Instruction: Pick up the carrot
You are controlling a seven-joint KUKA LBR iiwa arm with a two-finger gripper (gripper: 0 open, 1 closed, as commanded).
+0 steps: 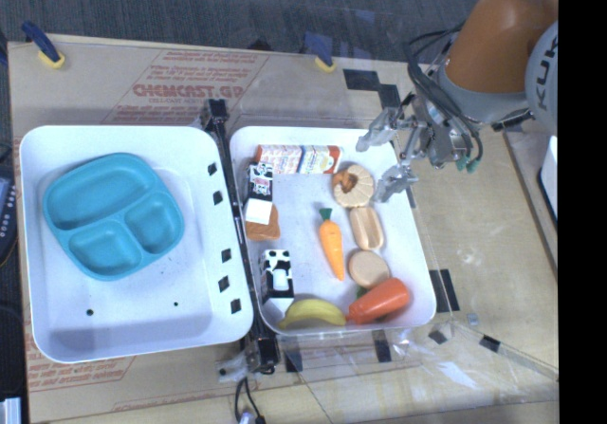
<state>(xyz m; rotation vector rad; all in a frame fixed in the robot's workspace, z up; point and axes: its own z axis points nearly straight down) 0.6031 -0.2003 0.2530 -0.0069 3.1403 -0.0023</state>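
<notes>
While the tool (387, 162) hangs spread and empty at the right bin's (423, 266) two o'clock corner, swing toward seven o'clock; straddle the carrot (331, 247) across its width; avoid the bun (365, 227).

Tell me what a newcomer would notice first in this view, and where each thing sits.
The bright blue three-compartment plastic tray stands out, lying alone in the left white bin. The right white bin is crowded with toy foods, the small orange carrot with a green top near its middle. The grey arm with its large orange band reaches in from the right, its two-finger gripper open over the right bin's far right corner, holding nothing.
</notes>
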